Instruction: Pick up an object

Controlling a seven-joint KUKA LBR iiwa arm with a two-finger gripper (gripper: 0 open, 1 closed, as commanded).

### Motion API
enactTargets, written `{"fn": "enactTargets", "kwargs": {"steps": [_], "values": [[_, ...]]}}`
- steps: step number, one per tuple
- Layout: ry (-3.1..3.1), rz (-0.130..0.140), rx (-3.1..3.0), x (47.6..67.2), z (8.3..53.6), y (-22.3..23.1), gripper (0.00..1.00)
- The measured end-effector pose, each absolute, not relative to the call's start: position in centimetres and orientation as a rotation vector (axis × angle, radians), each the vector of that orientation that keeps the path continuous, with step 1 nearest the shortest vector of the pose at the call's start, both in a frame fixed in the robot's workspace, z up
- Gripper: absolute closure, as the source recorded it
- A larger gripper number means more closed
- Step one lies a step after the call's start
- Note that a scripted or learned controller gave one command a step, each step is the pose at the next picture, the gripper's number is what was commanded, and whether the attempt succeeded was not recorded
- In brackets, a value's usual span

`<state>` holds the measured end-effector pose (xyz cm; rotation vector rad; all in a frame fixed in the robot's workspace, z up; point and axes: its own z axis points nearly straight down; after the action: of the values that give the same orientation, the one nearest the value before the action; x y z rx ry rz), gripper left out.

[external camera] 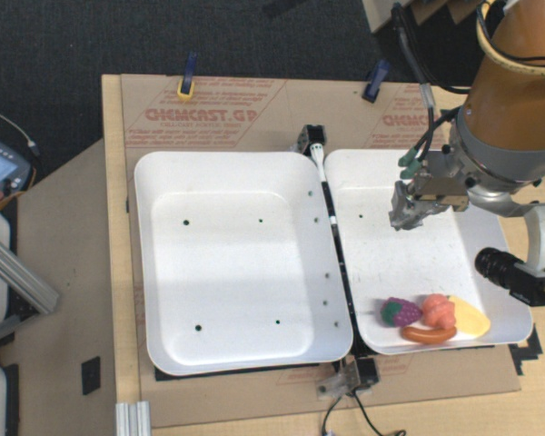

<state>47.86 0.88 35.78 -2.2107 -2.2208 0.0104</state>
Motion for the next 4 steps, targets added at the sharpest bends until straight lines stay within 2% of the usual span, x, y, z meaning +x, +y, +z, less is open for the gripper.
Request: {"fn": "enactTargets", "kwargs": {"steps": [1, 4], "values": [[-2.223, -0.004, -2.223, 48.0, 37.4, 0.6, 1.0], [-2.228, -0.011, -2.227, 48.2, 40.4, 0.6, 1.0]]}}
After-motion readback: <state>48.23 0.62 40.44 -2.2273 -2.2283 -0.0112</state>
